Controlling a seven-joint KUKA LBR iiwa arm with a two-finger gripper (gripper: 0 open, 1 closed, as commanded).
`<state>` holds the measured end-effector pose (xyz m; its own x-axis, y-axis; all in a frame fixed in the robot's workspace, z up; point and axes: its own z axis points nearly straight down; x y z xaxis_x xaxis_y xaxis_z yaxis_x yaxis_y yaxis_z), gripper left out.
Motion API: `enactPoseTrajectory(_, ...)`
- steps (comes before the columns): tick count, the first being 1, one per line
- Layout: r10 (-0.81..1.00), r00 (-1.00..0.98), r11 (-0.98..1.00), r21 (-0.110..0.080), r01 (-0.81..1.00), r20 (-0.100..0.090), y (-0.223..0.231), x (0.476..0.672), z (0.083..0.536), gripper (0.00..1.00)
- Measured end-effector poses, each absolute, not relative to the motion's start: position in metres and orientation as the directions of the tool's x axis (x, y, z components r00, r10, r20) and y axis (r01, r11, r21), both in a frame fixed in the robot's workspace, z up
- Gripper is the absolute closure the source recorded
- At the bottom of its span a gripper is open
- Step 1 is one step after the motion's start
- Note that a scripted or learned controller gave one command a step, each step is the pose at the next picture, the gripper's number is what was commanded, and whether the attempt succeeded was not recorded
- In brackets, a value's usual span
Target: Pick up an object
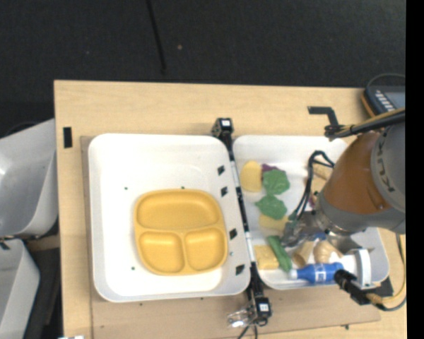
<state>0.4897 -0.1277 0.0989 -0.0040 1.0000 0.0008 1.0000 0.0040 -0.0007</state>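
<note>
I cannot tell how the gripper (295, 233) stands; it is low in the right bin (297, 145), in the pile of objects. Just below it lies a green stick-shaped piece (279, 253), its long axis slanted from upper left to lower right. Lower right of it lies a blue and white bottle (333, 269), pointing sideways. Further left, the left bin (113, 189) carries a yellow divided tray (179, 230).

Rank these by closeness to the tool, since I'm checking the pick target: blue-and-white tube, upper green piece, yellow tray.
1. blue-and-white tube, just below the tool, right bin.
2. upper green piece, above the tool, same bin.
3. yellow tray, far left, other bin.
</note>
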Motion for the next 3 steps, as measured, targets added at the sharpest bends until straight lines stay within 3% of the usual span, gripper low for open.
enactPoseTrajectory(1,1.000,-0.009,0.009,0.014,1.000,-0.001,-0.074,0.492,0.250,1.00)
enactPoseTrajectory(2,1.000,0.010,-0.010,-0.004,1.000,-0.005,-0.197,0.487,0.180,1.00)
enactPoseTrajectory(3,1.000,-0.012,0.012,0.003,1.000,0.002,-0.057,0.491,0.202,1.00)
